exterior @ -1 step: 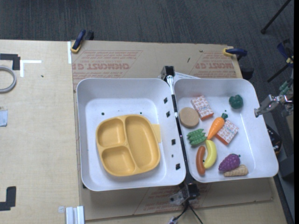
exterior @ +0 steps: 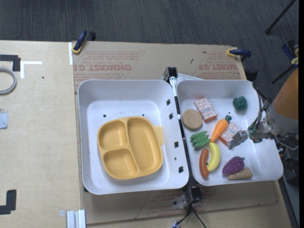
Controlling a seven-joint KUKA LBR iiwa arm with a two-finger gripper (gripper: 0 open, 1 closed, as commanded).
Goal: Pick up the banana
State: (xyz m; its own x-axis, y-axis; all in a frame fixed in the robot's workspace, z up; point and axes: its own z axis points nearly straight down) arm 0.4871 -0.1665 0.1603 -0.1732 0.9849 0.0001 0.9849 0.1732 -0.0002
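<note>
Arm (exterior: 289, 103): I see it coming in from the right edge of the frame, orange band showing, wrist over the right rim of the right bin.
Gripper (exterior: 239, 139): I see it low in the right bin (exterior: 266, 170), right of centre, pointing left toward the food.
Jaws: I cannot tell how far apart they stand — the tip is a small grey blur against a box.
Hold: I see nothing clearly between the fingers; the tip looks to touch or overlap the lower box (exterior: 228, 132), and I can't say which.
Banana (exterior: 214, 156): yellow, lying in the lower middle of the right bin, curved, running top to bottom; apart from the gripper, below and left of it.
Banana's neighbours: a sausage (exterior: 204, 163) lies just beside it on the left, touching or nearly so; peas (exterior: 200, 139) sit just above; grapes (exterior: 233, 165) are near on its right.
Carrot (exterior: 219, 129): orange, tilted, just above the banana, beside the lower box.
Other items: a second box (exterior: 205, 109) in the upper middle, a brown cookie (exterior: 192, 119) left of it, a green pepper (exterior: 240, 103) at upper right, a cone (exterior: 240, 175) at the lower edge under the grapes.
Left bin (exterior: 90, 127): I see a yellow tray (exterior: 129, 147) with three compartments — it sits in the middle.
</note>
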